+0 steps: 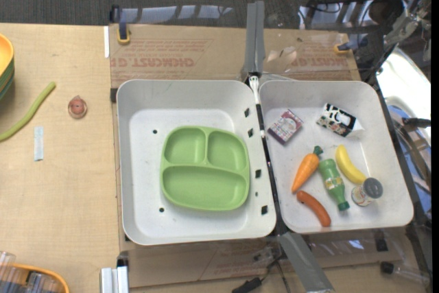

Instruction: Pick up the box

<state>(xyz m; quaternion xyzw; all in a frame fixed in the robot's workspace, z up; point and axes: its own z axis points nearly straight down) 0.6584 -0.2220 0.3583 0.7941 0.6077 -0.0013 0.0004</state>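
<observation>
A small purple-patterned box (285, 126) lies flat at the far left of the right white bin (388, 125), near a black-and-white packet (337, 120). A plastic carrot (305, 171), green bottle (333, 183) and banana (350, 165) lie nearer. The left white bin (137, 147) holds a green divided plate (205, 169).

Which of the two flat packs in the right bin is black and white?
The black-and-white box, toward the bin's far right corner. The other pack, left of it, is purple and pink.
</observation>
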